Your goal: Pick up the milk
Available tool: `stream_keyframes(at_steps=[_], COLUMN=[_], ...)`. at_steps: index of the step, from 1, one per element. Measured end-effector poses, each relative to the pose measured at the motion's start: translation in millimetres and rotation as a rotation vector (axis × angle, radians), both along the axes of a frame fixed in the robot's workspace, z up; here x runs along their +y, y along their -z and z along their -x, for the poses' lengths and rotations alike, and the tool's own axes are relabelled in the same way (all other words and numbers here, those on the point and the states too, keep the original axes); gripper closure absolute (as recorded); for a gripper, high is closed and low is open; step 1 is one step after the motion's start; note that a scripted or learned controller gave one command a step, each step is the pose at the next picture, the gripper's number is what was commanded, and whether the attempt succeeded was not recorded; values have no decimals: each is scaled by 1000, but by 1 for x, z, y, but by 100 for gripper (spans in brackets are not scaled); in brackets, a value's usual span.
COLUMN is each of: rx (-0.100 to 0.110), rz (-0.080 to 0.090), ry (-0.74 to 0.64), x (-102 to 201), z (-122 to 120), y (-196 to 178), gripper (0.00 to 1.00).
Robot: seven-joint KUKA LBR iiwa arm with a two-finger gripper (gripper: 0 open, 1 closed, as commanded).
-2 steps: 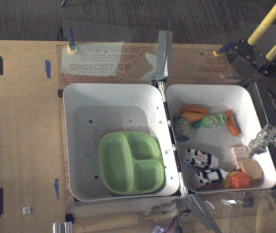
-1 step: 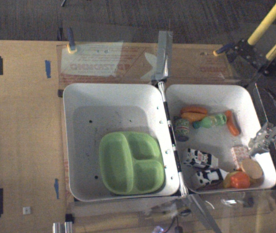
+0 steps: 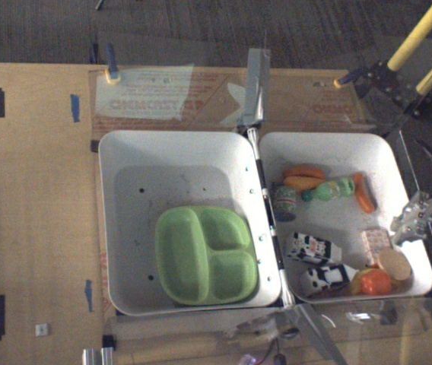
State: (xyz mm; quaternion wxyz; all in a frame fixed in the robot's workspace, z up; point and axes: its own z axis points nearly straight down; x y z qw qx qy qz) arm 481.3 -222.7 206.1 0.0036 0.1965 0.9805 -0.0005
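Note:
Two cow-patterned black-and-white cartons lie in the right bin [image 3: 398,166]. One milk carton [image 3: 313,247] rests near the bin's front left. A second cow-patterned carton [image 3: 325,277] lies just in front of it, against the front wall. My gripper [image 3: 416,219] hangs over the bin's right rim, well to the right of both cartons and apart from them, with nothing visibly held.
The right bin also holds orange carrots [image 3: 303,176], a green bottle [image 3: 330,190], a red-orange piece [image 3: 363,194], a small can [image 3: 283,201], a pink block [image 3: 374,240], a tan disc [image 3: 393,265] and a red fruit [image 3: 374,281]. A green divided plate [image 3: 205,254] lies in the left bin [image 3: 125,173].

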Motion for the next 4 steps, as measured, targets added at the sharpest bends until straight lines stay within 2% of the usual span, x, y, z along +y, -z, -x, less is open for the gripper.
stream_keyframes(at_steps=[1, 2, 4], rx=[-1, 3, 4], rz=[-1, -3, -2], ry=[150, 249, 40], x=[7, -1, 0], z=[-41, 1, 0], y=[-70, -1, 2], gripper=[100, 100, 100])
